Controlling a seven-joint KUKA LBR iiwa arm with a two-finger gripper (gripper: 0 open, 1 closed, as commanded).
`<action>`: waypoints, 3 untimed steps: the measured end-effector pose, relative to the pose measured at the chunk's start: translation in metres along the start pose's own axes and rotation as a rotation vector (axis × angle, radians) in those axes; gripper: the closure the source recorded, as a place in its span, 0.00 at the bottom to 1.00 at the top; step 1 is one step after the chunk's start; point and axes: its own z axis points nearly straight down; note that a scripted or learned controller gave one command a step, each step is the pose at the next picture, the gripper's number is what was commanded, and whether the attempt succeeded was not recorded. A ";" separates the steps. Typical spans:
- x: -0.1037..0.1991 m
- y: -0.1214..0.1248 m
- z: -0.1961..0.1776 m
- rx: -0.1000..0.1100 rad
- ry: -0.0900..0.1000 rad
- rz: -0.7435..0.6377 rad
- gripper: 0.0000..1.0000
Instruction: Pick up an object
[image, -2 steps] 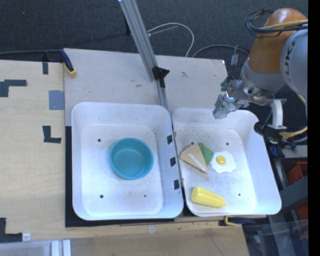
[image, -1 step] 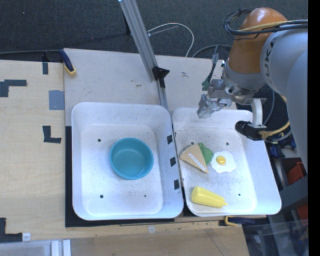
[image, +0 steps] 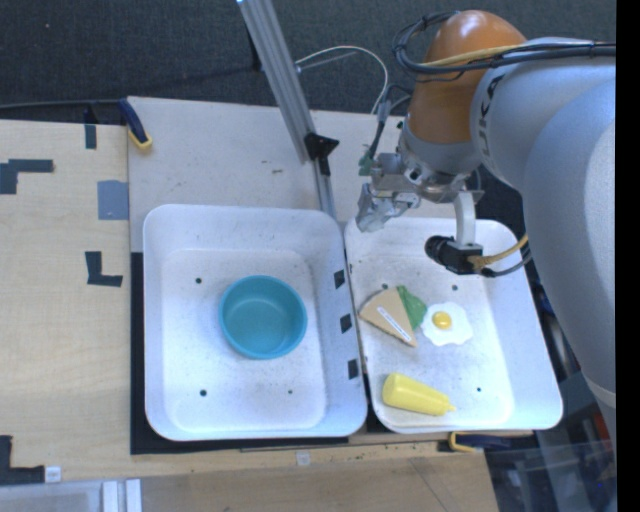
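The grey arm's metal claw (image: 375, 212) hangs over the far left corner of the right shallow white bin (image: 520, 385), nothing visibly between its fingers; whether they are apart or together cannot be told. In that bin lie a tan sandwich wedge with green leaf (image: 392, 315), a fried egg toy (image: 446, 325) just beside it, and a yellow corn-like piece (image: 414, 396) near the tabletop's front edge. A round blue bowl (image: 263, 316) sits in the left white bin (image: 165, 300)
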 end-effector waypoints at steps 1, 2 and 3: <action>0.056 0.010 -0.011 -0.002 0.001 -0.001 1.00; 0.106 0.023 0.006 0.000 0.000 0.000 1.00; 0.103 0.023 0.005 0.000 -0.003 0.003 0.00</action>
